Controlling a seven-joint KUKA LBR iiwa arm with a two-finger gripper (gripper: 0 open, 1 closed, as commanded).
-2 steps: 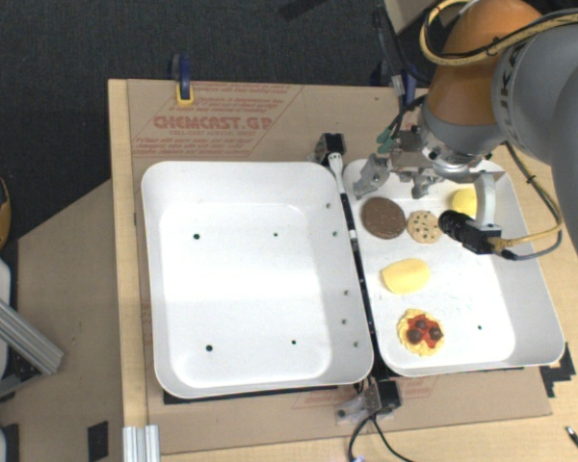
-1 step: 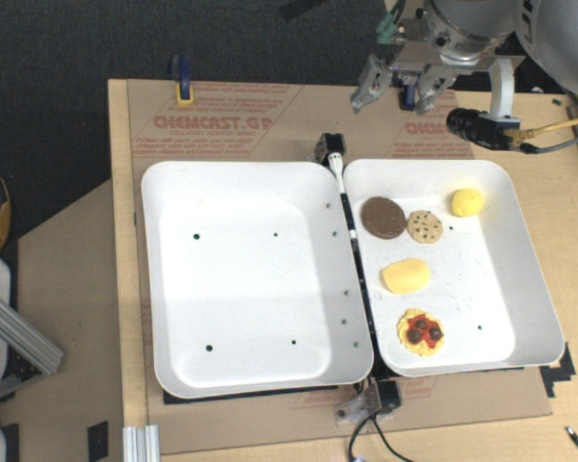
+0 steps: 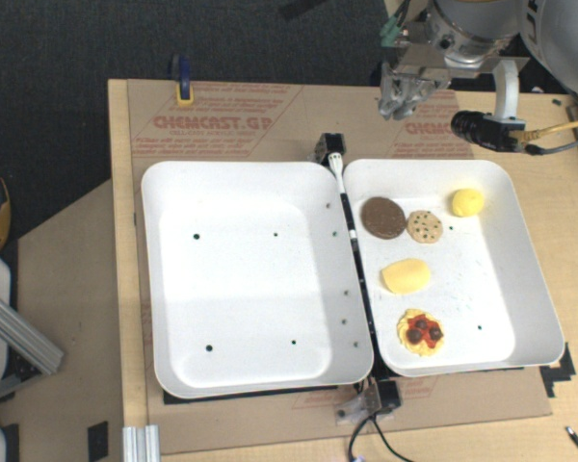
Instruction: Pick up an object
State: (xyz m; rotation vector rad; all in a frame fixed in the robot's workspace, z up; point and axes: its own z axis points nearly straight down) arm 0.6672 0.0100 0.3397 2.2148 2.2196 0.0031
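The yellow ball (image 3: 467,201) lies in the right bin (image 3: 520,287), near its far corner. It looks light and smooth (probably a little slippery), so gripping across its middle seems best. The gripper (image 3: 405,99) hangs above the bench behind the bin, empty, its jaws slightly apart.

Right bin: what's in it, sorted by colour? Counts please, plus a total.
Right bin, by colour:
Yellow: 2, a round lump near the far edge and a larger oval piece in the middle
Brown: 1, a dark round disc
Tan with dark specks: 1, a cookie
Yellow with red topping: 1, a small tart
Total: 5
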